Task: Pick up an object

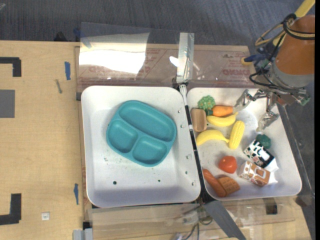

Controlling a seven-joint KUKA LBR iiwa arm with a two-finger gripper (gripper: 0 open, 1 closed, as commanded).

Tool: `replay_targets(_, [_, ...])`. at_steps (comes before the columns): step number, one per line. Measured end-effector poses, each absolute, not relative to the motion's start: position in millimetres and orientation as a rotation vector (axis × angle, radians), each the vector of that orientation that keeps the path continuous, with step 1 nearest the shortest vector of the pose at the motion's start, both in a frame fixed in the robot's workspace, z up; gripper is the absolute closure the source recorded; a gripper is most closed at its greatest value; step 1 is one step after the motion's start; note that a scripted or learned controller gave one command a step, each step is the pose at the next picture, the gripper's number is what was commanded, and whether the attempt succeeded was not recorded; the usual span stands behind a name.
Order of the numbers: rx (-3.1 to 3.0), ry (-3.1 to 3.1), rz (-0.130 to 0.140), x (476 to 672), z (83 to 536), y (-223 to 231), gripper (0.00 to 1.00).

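Claw [257, 105]: metal, two fingers, hanging over the upper right part of the right bin [292, 159]; one finger [243, 99] toward the bin's far wall, the other [269, 118] lower; the two stand apart with nothing between them, so released and grasping nothing. Grey arm with orange band [295, 54] above and to the right of it.

Right bin contents, placed from the claw:
- broccoli [205, 103], to the left, near the bin's far left corner
- carrot [222, 111], to the left, just beside the broccoli
- banana [221, 120], left and slightly below, touching the carrot
- second banana [211, 136], lower left
- corn cob [236, 134], below and a little left, upright, beside the second banana
- tan piece [198, 119], far left against the divider
- dark green item [263, 141], just below the lower finger; kind cannot be told
- black-and-white carton [258, 154], below
- tomato [228, 164], below and left
- white and orange packet [256, 174], well below
- sausage [213, 182] and brown bread piece [229, 185], lowest, near the front left corner, touching each other

Left bin [95, 174], well to the left of the claw: teal divided plate [142, 132], three compartments, lying flat

Table [35, 134]: bare wood beyond the left bin
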State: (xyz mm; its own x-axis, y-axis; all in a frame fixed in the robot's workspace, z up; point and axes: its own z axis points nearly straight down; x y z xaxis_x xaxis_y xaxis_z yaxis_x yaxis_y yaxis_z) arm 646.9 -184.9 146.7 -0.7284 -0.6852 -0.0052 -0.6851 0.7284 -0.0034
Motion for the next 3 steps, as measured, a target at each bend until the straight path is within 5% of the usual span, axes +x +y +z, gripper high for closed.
replay_targets(1, [-1.067,2.944,-0.004,612.2,89.2,-141.2,0.00])
replay_targets(2, [-1.063,2.930,-0.010,616.7,103.3,-138.6,1.00])
replay_targets(3, [-1.230,2.871,-0.013,580.5,253.3,-94.5,1.00])
